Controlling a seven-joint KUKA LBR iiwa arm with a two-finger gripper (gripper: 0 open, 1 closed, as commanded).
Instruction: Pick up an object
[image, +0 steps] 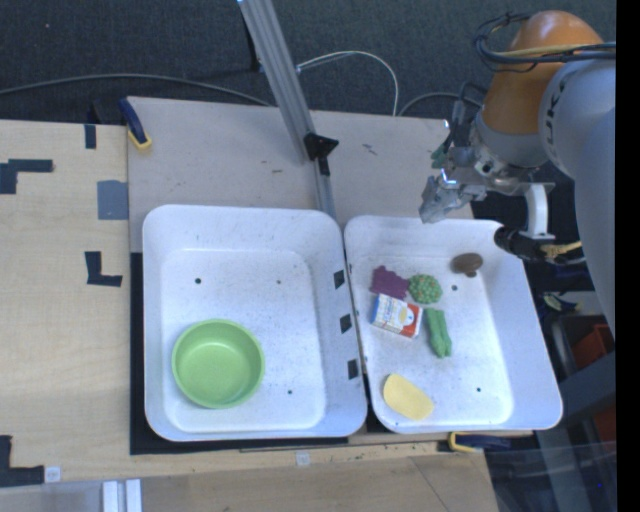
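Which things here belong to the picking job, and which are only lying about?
Job:
gripper, above the right bin's far rim
right bin
purple block
green ball
carton
green stick
yellow piece
brown lump
green bowl, in the left bin

Lying about:
metal pole
blue-yellow clamp
cables

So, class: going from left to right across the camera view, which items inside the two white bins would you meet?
Green bowl → purple block → yellow piece → green vegetable → brown lump.
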